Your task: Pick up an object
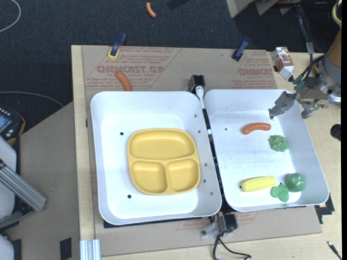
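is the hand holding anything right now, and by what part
Nothing is held. The hand hovers open at the right bin's top right corner, apart from the sausage and broccoli below it.

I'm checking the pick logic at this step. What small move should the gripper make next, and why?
Probably shift left and down toward the sausage. The gripper hovers over the right bin's upper right corner with nothing between its fingers, and the sausage is the nearest item, lying apart from the others.

One fixed overhead cam, slanted down toward 12 o'clock, mid-distance; both white bins (103, 145) framed on the bench (162, 64), floor along the top, arm (331, 75) entering at 3 o'clock.
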